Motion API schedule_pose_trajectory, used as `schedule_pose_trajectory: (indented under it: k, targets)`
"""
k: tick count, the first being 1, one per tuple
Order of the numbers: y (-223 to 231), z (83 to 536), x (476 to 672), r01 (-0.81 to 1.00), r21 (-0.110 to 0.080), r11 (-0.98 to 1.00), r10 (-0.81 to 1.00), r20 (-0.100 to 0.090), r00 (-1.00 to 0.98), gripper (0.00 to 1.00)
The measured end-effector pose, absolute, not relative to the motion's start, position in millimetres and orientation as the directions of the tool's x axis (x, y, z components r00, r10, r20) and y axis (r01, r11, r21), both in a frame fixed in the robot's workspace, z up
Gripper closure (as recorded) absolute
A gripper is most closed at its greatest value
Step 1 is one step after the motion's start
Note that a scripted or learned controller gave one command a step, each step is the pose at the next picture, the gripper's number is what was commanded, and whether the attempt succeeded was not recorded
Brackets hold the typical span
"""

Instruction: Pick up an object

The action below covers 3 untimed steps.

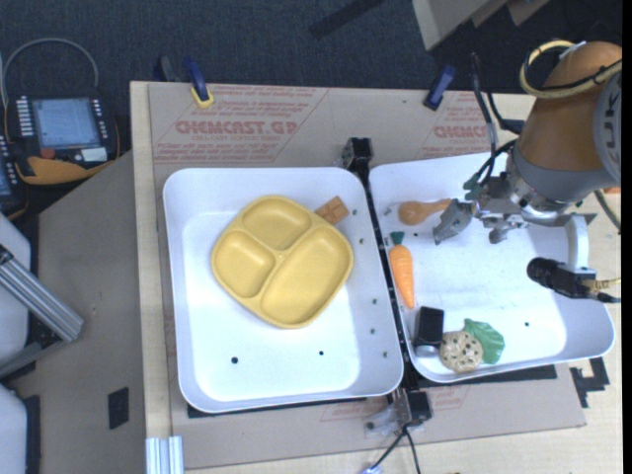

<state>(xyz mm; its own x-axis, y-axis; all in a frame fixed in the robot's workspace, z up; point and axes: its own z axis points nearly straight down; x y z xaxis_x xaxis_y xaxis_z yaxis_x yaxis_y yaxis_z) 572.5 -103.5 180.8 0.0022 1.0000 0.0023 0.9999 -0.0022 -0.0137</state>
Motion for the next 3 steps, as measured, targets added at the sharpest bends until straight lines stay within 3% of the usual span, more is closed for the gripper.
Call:
schedule_pose_trajectory:
  k: [1,2,3]
  targets:
    - [-104,187,575.6,1.0,-0.001,0.0,1.0,0.001,0.0,0.0]
    - [-93,137,572.9,1.0,-0.008,0.0,1.0,0.002,0.0,0.0]
    - [-97,91,575.0,1.0,0.007,-0.003,1.0,-0.006,0.003,0.0]
